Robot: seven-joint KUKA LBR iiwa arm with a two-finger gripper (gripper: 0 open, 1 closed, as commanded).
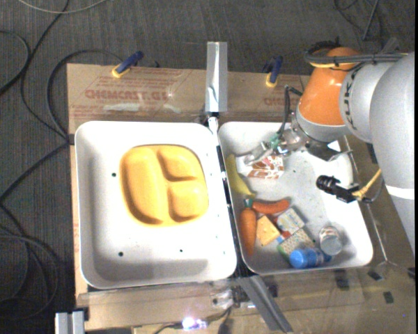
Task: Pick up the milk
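The grey arm (376,110) reaches over the right bin (362,256) — its gripper (287,142), grip state impossible to tell, sits at the white-and-red milk carton (266,164) near that bin's top left — above the banana (235,179).

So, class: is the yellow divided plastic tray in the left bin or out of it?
In. The yellow divided plastic tray lies flat inside the left white bin, within its rim.

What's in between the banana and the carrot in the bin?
In the camera view, nothing sits between them: the banana's lower end nearly meets the carrot's top, with the hot dog just to their right in the right bin.
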